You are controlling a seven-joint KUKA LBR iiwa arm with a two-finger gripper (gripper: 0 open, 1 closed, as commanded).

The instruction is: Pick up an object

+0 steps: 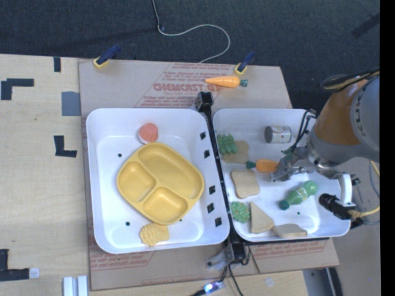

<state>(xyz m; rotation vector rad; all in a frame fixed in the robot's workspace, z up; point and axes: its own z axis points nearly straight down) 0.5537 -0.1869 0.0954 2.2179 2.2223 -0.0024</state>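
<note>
My gripper point(284, 168) is low in the right bin point(321, 230), just right of a small orange carrot point(266, 164) with a green top. Whether it touches the carrot is unclear. A green bottle point(299, 194) lies just below the gripper. A grey can point(278, 134) lies above it, near the bin's far wall. Two bread slices point(245, 184) point(238, 150), a green bunch point(226, 143), a green leafy piece point(240, 211), a sandwich wedge point(260, 219) and a flat tan piece point(289, 230) fill the bin's left and front.
The left bin point(99, 165) holds a yellow divided plate point(160, 180), a pink-red round piece point(148, 132) and a tan waffle-like piece point(153, 233). A larger carrot point(223, 82) lies on the cardboard behind the bins. The arm's grey and orange body point(342, 125) hangs over the right bin's right side.
</note>
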